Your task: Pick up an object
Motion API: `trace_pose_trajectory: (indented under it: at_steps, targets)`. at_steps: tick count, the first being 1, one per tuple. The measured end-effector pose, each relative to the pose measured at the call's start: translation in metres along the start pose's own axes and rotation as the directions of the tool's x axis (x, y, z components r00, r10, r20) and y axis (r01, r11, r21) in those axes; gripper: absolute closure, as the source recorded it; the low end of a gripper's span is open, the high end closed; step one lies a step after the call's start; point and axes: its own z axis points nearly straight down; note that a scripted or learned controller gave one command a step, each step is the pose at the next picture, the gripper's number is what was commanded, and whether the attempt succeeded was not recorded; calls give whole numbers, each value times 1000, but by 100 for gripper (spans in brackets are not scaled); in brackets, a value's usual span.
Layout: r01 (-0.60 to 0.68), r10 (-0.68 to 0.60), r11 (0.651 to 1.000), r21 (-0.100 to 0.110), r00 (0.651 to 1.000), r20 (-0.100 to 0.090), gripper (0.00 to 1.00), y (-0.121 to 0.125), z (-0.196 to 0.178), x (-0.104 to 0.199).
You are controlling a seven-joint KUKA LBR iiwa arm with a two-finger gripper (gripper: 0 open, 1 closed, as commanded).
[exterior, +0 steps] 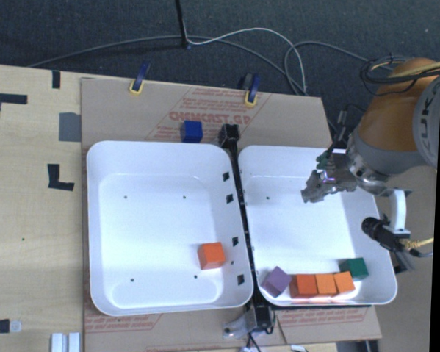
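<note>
Gripper (pixel 316 190) hangs over the upper part of the right bin (pixel 294 157), above bare white floor. Fingers too dark and small to read; cannot tell if spread or pressed together. Nothing visible between them.

Candidates lie well apart from it, along the near wall: purple block (pixel 275 281), two orange blocks (pixel 303 285) (pixel 325 285) touching, a lighter orange one (pixel 344 282), green block (pixel 356 268). Lone orange cube (pixel 211 255) sits in the left bin (pixel 103 158).

Judgement: purple looks the easiest in the row, free on its left side; packed neighbours risk a jam. Descend square, centred.
</note>
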Motion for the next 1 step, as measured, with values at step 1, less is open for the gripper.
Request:
trace_pose_trajectory:
  at_steps: [1]
  targets:
    - [5,-5,1000,4,1000,-2,100,14,-1,55]
